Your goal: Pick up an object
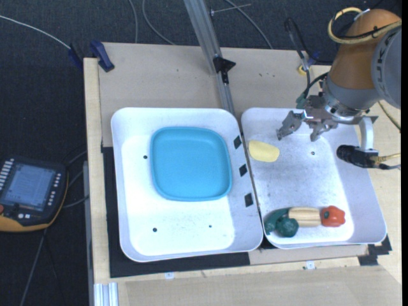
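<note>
1. The gripper [299, 130] hangs over the far end of the right bin [357, 190], fingers spread wide, holding nothing.
2. A yellow object [263, 151] lies near the gripper.
3. The left bin [127, 164] contains a blue plate [190, 163].

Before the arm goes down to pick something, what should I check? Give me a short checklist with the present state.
1. Gripper open: ok, fingers spread with nothing between them.
2. Gripper above right bin: ok.
3. Yellow piece free to grasp: ok, lies alone near the bin's left wall.
4. Gripper directly over yellow piece: not ok, it is off to the right.
5. Green, tan and red items separated: not ok, they touch in a row.
6. Gripper height: cannot tell.
</note>
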Tool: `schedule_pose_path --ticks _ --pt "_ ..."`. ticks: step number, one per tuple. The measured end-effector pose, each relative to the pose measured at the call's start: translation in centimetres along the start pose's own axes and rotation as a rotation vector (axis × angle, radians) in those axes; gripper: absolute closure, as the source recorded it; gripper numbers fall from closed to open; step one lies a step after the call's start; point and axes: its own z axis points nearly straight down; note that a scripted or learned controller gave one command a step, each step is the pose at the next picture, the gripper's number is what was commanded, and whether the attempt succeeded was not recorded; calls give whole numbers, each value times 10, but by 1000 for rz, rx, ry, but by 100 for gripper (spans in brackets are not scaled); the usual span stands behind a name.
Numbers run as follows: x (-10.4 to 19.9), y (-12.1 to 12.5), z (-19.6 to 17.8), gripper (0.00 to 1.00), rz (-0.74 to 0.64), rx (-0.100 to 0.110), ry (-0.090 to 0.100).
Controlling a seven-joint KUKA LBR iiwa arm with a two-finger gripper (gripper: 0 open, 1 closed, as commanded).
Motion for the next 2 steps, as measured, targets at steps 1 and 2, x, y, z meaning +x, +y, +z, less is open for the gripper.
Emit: schedule_pose_path --ticks 1,2 --pt "1 1 42 0 0 0 0" --pt "1 2 29 100 -1 -5 0"
